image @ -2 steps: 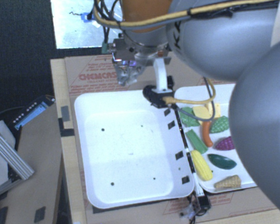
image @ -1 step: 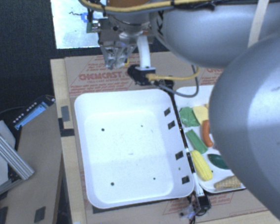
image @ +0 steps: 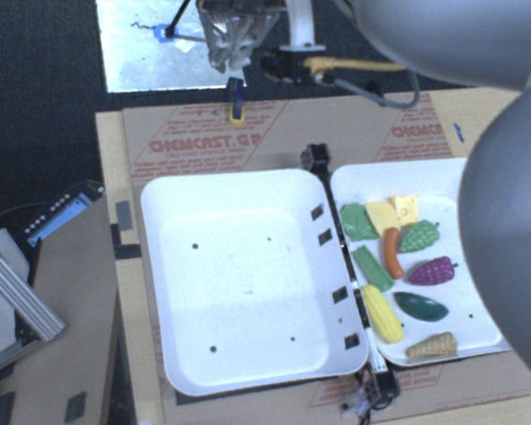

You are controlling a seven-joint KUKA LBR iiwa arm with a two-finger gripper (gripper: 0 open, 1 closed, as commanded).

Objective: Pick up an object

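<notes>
1. Hanging above the bench's far edge, my gripper is well clear of both bins; I cannot tell its state.
2. Toy foods crowd the right bin; corn hugs its left wall.

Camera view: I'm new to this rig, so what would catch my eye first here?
Probably the cluster of bright plastic toy foods in the right white bin: a yellow corn cob, a purple grape bunch, an orange carrot. Next, the bulky grey robot arm looming over the right side. The left white bin lies beside it.
</notes>
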